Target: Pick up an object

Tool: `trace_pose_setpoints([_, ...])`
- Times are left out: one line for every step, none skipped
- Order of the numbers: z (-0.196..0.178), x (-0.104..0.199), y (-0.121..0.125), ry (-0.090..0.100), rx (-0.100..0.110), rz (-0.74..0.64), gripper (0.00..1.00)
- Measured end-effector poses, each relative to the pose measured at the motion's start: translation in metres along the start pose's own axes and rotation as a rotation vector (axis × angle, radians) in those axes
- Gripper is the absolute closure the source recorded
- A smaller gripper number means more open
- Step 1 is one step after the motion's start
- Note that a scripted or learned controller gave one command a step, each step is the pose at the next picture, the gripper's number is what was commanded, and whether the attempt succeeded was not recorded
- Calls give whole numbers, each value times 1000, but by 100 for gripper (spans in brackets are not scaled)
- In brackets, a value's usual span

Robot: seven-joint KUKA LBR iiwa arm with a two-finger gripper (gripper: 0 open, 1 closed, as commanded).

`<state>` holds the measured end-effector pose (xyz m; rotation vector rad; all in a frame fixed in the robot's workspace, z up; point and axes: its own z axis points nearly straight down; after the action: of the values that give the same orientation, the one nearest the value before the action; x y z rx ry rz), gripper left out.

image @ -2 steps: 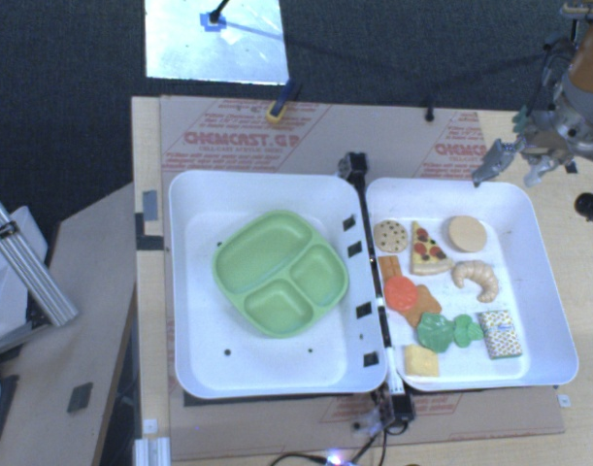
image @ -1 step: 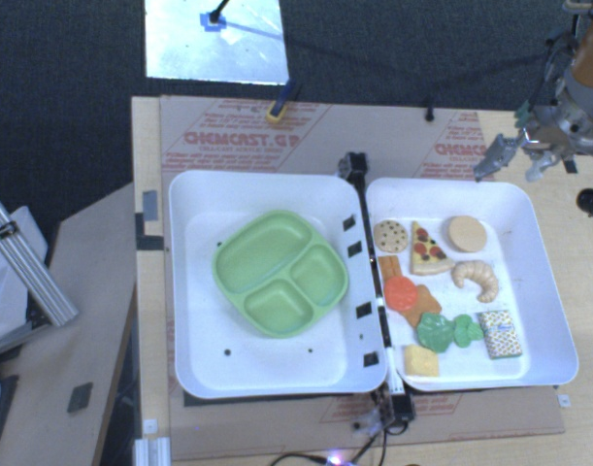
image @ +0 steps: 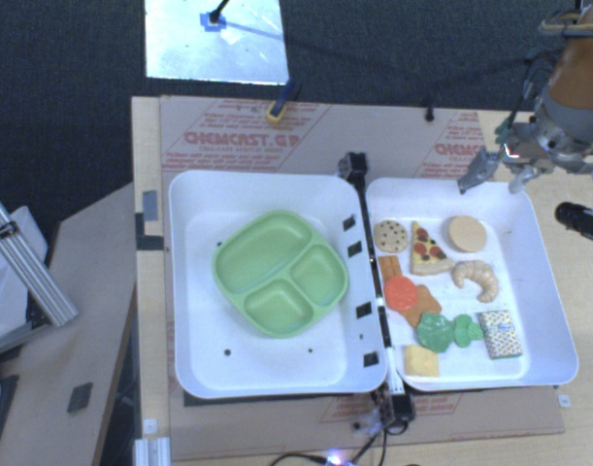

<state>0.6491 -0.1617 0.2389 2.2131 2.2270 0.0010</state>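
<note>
Two-finger gripper [image: 497, 175] hangs splayed and empty over the far rim of the right shallow white bin [image: 548, 289]. Round tan plastic biscuit [image: 465, 233], apparently the nearest toy, lies untouched in that bin. Descent, grasp and lift remain.

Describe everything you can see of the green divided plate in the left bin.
The green plate is pale green, looks like plastic, with rounded corners and three compartments: one large, two smaller. It lies flat, right side up, turned at an angle, near the middle of the left bin. It holds nothing. Only the bin floor touches it.
</note>
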Motion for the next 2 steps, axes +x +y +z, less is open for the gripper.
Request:
trace_pose_setpoints([41, -4, -1, 0, 1, 4, 0])
trace_pose_setpoints([82, -4, 5, 0, 0, 2, 0])
